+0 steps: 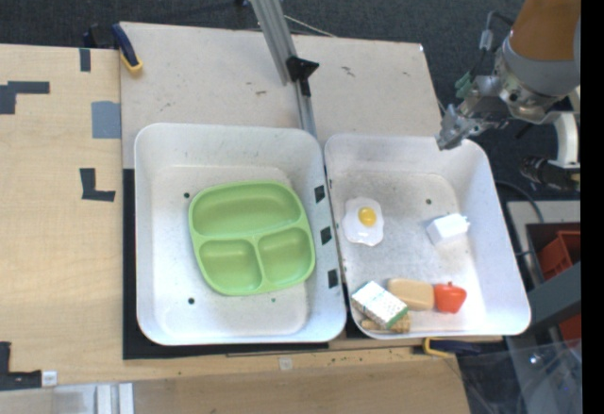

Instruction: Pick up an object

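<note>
Oddly, hand (453, 134) blurry over right bin (500, 214) corner; grip state unreadable.

We see the arm (543, 35) cut off at the right edge; its gripper (453, 134) is too small to read.

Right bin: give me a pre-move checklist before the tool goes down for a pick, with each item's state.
1. Targets present in the right shallow white bin: ok; fried-egg toy, small white block, red pepper toy, tan bread-like piece and green-and-white box.
2. Tool carries nothing visible: ok.
3. Tool over a target: not ok; it is at the bin's far right corner.
4. Finger opening: cannot tell.
5. White block stands apart from the others: ok.
6. Box, bread piece and pepper crowded along the near wall: not ok.
</note>
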